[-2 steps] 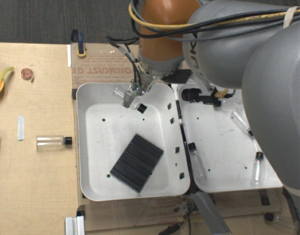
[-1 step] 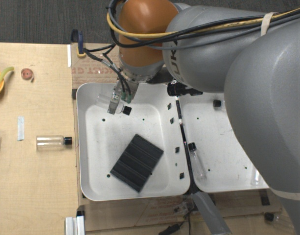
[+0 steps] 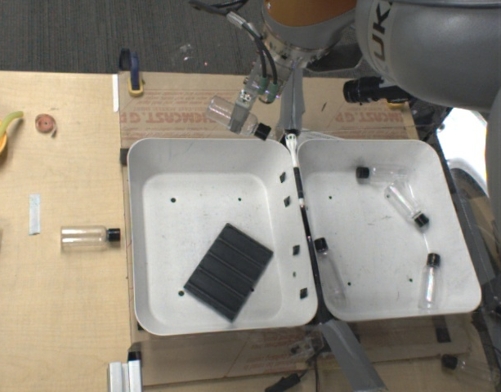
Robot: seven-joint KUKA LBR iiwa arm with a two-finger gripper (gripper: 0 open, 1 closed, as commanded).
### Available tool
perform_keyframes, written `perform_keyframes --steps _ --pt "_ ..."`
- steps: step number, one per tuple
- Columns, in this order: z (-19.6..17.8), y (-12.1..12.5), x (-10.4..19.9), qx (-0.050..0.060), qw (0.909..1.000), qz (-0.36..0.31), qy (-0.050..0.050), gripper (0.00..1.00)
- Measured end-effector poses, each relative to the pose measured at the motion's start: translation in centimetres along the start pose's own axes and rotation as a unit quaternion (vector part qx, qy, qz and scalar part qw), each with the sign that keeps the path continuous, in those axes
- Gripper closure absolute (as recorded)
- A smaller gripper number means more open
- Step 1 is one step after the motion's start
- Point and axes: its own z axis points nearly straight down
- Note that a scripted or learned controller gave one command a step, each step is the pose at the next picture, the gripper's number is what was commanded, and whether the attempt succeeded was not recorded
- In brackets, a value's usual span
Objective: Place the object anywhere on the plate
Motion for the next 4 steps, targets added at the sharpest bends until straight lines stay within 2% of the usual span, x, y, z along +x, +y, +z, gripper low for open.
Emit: perform_keyframes --steps 1,2,3,4 --pt "7.5 0.1 9.0 0.001 0.9999 0.011 0.001 1.00" --pt "14.8 -1.4 16.1 0.001 0.9937 -0.112 0.002 1.00" --pt "-10.2 -2.3 17.8 0.000 0.9876 -0.157 0.000 1.00" --pt "7.1 -2.3 17.9 0.000 0.9526 -0.304 0.002 1.00"
